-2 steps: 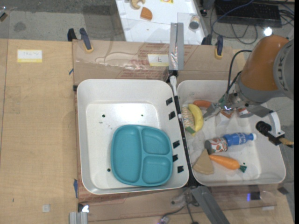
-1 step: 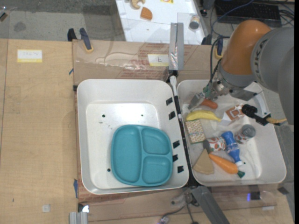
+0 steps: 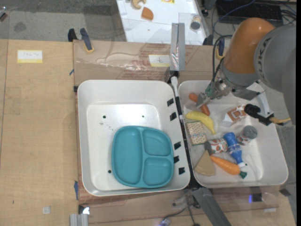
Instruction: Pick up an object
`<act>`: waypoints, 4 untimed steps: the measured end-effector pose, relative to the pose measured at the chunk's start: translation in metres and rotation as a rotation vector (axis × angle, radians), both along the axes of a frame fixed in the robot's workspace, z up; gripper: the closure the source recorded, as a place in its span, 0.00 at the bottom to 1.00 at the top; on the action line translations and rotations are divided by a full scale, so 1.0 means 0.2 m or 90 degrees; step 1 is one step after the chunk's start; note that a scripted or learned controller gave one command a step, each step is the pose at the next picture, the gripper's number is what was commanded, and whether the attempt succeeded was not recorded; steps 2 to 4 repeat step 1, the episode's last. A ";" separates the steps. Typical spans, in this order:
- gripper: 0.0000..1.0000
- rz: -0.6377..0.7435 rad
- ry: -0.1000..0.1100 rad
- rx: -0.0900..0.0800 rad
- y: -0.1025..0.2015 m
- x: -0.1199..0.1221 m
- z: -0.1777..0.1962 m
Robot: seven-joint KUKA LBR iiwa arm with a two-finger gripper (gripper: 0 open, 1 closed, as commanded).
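Status: pick not done. Gripper (image 3: 210,92) low in right bin (image 3: 277,173), near carrot (image 3: 199,103), banana (image 3: 201,119). Finger state: can't tell. Nothing visibly held.

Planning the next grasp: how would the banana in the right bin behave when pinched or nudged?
The banana looks like smooth, glossy plastic, so probably stiff, light and somewhat slippery. Its curved shape suggests it would pivot rather than roll if pushed.
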State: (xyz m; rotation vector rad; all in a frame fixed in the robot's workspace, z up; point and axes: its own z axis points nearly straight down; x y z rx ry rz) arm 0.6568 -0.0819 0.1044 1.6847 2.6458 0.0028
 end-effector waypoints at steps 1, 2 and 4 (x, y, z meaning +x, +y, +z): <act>1.00 -0.029 -0.001 0.001 0.28 0.01 0.58; 1.00 -0.029 -0.001 0.001 0.28 0.01 0.58; 1.00 -0.029 -0.001 0.001 0.28 0.01 0.58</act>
